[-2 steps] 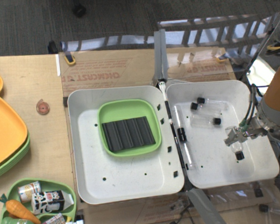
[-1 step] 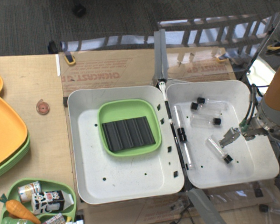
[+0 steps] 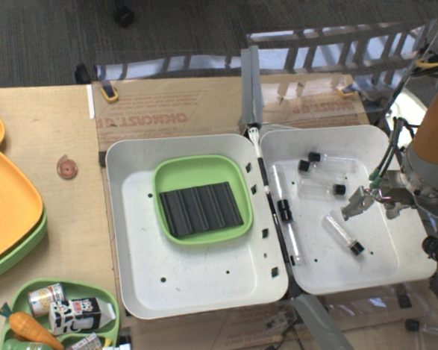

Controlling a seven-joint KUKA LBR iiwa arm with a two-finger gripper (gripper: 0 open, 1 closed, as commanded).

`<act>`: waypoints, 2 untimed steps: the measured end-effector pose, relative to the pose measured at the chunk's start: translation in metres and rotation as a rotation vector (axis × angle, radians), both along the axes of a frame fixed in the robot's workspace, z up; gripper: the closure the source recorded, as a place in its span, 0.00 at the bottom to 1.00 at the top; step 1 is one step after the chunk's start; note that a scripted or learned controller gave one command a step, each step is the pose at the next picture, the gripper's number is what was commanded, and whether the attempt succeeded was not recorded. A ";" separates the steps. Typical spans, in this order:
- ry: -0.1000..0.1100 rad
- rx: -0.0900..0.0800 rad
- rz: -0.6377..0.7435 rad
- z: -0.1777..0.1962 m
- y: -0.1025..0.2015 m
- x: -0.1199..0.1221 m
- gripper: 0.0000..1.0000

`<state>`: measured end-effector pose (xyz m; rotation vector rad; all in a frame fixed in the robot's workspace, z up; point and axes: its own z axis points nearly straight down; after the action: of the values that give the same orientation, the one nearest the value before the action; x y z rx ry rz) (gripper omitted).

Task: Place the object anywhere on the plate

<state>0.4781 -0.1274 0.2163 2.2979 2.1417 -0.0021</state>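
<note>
At right of frame, the metal two-finger gripper [image 3: 361, 201] hangs open and empty above a clear black-capped vial [image 3: 343, 234]; the slick tube could roll away before reaching the green square plate [image 3: 236, 169].

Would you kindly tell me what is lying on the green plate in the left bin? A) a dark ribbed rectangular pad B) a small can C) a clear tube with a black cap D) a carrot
A: the green plate carries a dark ribbed pad, while the clear tubes lie in the right bin.
</note>
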 end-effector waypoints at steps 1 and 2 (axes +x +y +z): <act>0.003 0.001 -0.070 -0.015 0.054 -0.001 0.00; 0.003 0.000 -0.106 -0.026 0.111 -0.001 0.00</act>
<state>0.4776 -0.0162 0.1904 2.4093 2.0190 -0.0054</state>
